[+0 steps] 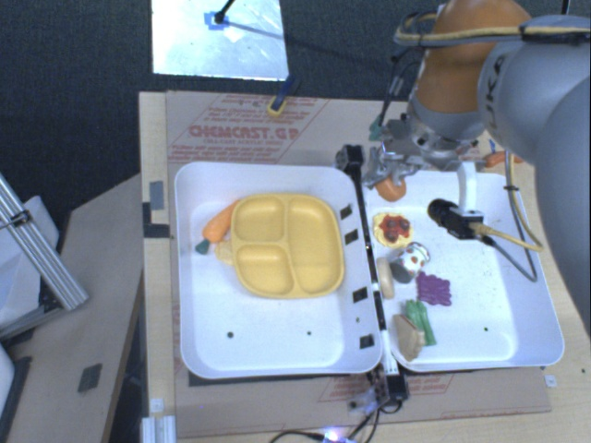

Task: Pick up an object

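Observation:
My gripper [386, 166] hangs over the far left corner of the right bin [517, 340], close to the wall between the bins. A small orange toy [392, 191] sits directly beneath it, touching or almost touching; I cannot tell which. Near that, in the same bin, lie a round pizza toy [393, 228], a grey and white piece [407, 261], purple grapes [433, 290], a green vegetable [420, 317] and a tan sandwich piece [407, 335]. The arm's grey body and orange band [466, 26] cover the bin's far right part.
The left bin [212, 340] holds a yellow divided plate [282, 245] with an orange carrot [218, 223] at its left side. A black part with a yellow cable [454, 218] hangs beside the gripper. Bare floor shows at the right bin's front right.

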`<state>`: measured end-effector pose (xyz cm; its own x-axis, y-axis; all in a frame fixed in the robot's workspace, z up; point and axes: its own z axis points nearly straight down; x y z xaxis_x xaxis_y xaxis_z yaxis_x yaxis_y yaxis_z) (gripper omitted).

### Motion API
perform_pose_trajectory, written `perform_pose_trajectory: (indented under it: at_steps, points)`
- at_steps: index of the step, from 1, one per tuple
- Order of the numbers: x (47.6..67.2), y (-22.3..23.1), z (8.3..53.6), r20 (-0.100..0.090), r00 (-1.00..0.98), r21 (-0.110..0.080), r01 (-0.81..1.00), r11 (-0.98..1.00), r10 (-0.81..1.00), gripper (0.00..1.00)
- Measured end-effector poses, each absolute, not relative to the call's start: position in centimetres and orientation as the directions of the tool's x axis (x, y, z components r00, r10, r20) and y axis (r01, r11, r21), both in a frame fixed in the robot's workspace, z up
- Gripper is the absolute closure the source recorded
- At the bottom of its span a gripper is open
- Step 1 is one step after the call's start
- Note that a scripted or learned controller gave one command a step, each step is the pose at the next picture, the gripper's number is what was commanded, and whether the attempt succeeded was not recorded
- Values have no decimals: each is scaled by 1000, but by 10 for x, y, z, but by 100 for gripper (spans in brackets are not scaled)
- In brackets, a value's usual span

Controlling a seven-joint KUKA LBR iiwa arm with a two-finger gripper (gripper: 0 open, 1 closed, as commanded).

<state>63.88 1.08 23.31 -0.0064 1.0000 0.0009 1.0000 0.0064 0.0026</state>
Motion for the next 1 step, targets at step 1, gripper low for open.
perform_pose_trajectory:
  at_steps: [1]
  points:
    - [629, 4, 233, 0, -1, 1, 1000, 1, 1000, 100]
